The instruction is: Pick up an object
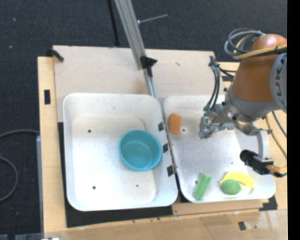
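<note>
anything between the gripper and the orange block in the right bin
No. In the camera view the stretch of right bin floor between the gripper and the orange block is bare.

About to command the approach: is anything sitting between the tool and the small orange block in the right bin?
Nothing visible. The tool hangs over the right white bin, with bare bin floor between it and the small orange block by the left wall. The green stick lies nearer the front edge.

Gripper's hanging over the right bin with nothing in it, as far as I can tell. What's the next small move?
Probably shift toward the orange block and descend. The gripper hovers in the right bin just beside it, the nearest object.
</note>
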`<state>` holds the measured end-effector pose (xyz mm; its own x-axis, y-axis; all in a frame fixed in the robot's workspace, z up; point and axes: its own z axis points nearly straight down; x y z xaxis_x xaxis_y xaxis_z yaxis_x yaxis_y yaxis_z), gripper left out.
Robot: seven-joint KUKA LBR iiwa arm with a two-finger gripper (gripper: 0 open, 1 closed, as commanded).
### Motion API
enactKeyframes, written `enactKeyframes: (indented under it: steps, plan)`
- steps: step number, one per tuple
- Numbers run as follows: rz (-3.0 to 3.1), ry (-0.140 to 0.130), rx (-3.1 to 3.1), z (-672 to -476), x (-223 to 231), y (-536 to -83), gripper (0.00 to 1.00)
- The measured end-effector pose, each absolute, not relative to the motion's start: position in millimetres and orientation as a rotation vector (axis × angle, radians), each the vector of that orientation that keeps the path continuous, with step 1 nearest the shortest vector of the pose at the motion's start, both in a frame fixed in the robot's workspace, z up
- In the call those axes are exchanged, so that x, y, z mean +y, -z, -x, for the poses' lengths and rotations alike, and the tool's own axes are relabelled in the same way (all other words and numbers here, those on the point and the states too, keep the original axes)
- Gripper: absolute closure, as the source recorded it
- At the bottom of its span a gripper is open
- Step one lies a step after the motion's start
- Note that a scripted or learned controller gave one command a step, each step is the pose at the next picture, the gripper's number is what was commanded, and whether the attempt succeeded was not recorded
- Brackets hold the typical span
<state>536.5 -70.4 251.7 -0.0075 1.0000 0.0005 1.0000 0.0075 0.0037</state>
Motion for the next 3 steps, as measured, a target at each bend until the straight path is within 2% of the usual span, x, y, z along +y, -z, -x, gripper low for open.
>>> enactKeyframes:
  steps: [1, 2, 3]
  plan:
    - [-2.216, 0.000, 2.229, -542.6, -18, -239, 1.00]
    - [-2.219, 0.000, 2.225, -540.9, 36, -238, 1.00]
    - [-2.214, -0.001, 2.229, -551.9, 84, -229, 1.00]
